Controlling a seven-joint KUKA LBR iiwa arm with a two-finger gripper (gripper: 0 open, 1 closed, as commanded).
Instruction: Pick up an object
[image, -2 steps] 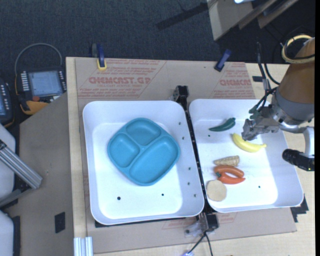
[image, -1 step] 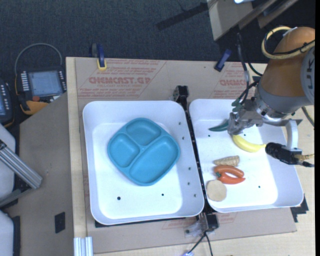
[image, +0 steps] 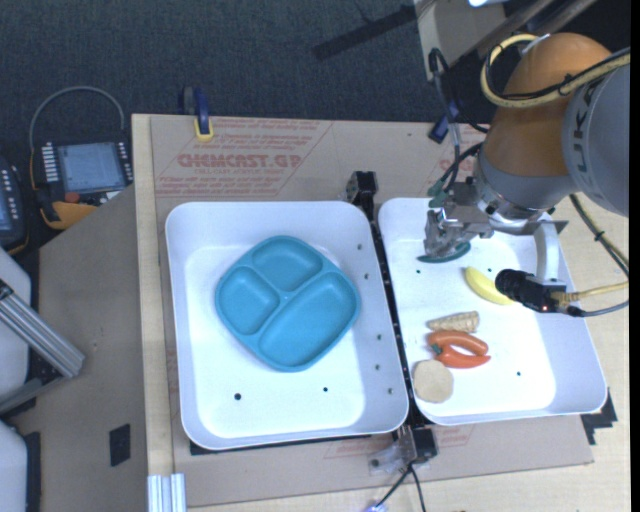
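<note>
1. Now the gripper (image: 446, 240) is hanging over the right bin (image: 570, 385), above a teal object (image: 440, 256); whether it is pinching is unclear.
2. Nearby the banana (image: 484, 286) is lying just right of the gripper, long axis slanting down-right.

Both white bins (image: 200, 330) look like smooth plastic, slight sheen on the rims. Blue divided plate (image: 287, 301): smooth matt plastic. Tabletop (image: 160, 170) is a matt brown board, cardboard or fibreboard, with red print near its far edge. Banana (image: 483, 284), orange pepper (image: 460, 348) look like glossy plastic; tan round piece (image: 433, 381) looks matt. Hand (image: 445, 235): dull grey metal. Orange band (image: 545, 100) on the arm is smooth, semi-gloss.
</note>
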